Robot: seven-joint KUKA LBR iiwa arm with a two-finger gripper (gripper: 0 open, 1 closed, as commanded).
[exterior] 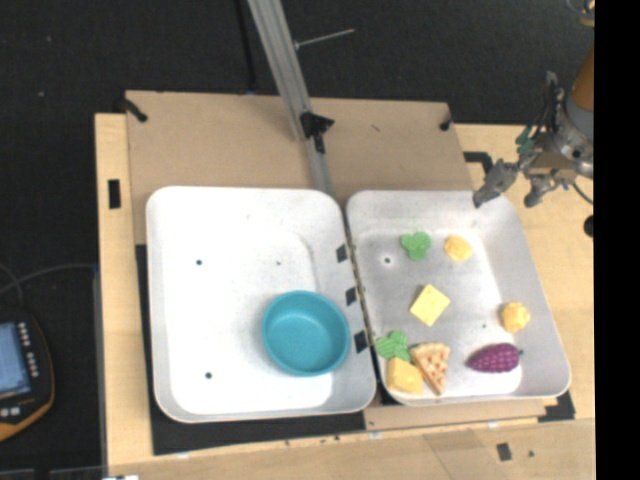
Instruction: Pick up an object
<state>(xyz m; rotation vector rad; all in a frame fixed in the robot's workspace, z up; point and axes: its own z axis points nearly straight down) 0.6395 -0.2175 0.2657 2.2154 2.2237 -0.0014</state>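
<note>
1. Gripper (512, 190) hangs over the right bin's (535, 268) far right corner, fingers spread, grasping nothing.
2. Right bin: green piece (415, 244), yellow lump (458, 248), cheese square (430, 305), second lump (515, 316), grapes (493, 357), pizza slice (432, 365).
3. Left bin (220, 238): blue bowl (305, 332), near the front.

The right bin (530, 258) holds toy food: green broccoli (415, 244), cheese wedge (430, 305), pizza slice (432, 365), purple grapes (494, 358).
</note>
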